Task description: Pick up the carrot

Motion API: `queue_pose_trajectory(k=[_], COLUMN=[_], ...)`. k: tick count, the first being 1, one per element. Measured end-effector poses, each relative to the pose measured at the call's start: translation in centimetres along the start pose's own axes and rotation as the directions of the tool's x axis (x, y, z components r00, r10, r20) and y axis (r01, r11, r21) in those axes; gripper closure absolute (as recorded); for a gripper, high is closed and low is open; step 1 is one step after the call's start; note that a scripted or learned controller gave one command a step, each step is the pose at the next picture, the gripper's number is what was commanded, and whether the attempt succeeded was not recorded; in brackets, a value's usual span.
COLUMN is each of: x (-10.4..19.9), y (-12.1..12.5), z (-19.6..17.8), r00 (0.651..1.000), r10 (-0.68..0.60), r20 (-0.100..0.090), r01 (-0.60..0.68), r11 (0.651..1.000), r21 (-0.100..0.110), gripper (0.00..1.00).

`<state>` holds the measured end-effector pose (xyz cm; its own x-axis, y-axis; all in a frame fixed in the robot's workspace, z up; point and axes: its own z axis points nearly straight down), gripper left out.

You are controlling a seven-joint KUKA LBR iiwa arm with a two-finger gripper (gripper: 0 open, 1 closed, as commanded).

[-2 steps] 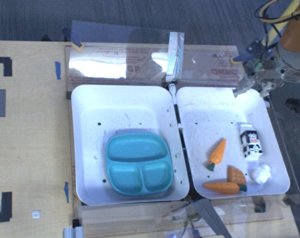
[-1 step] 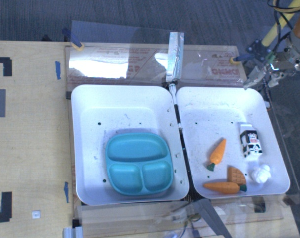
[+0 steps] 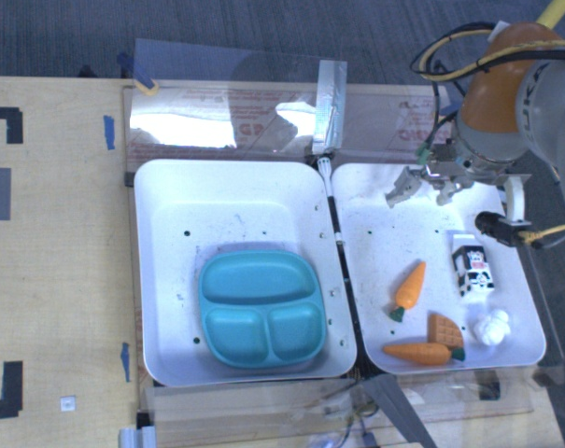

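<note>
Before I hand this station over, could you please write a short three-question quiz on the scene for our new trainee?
1. True or false: the teal three-compartment plastic tray lies in the right white bin.
2. Multiple choice: how many orange toy carrots are in the right bin? A) one B) two C) three
3. Short answer: is the grey two-finger gripper touching the upper orange carrot?

Key
1. False: it lies in the left white bin.
2. B: the upper one and a lower carrot beside a tan waffle-like block.
3. No; it hangs over the bin's far end, apart from it.
</note>
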<state>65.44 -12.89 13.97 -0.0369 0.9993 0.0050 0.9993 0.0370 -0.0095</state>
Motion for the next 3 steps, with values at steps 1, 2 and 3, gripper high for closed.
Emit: queue_pose_trajectory(k=[1,2,3], x=[1.7,2.0,2.0], y=[-5.7,-13.5,-13.3], z=[0.1,5.4,4.2], r00=[0.993,0.989,0.989], r10=[-0.116,-0.147,-0.146], r20=[0.005,0.007,0.012], r01=[0.116,0.147,0.146], r11=[0.993,0.989,0.989], r21=[-0.008,-0.013,-0.022], gripper=[0.00,0.00,1.00])
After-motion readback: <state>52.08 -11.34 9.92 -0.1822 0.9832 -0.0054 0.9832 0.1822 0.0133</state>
